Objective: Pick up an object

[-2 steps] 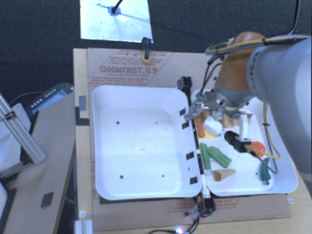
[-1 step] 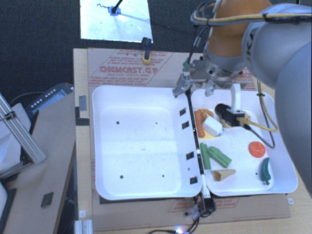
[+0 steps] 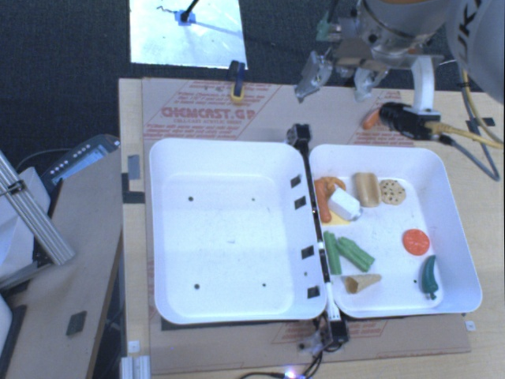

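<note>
Claw [image 3: 341, 76] hangs spread and empty above the worktop's far edge; best descend squarely over the white block [image 3: 344, 204].

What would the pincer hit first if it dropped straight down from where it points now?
Likely the bench board behind the right bin, not the toys. The pincer hangs above that bin's far rim, though depth is unclear.
</note>
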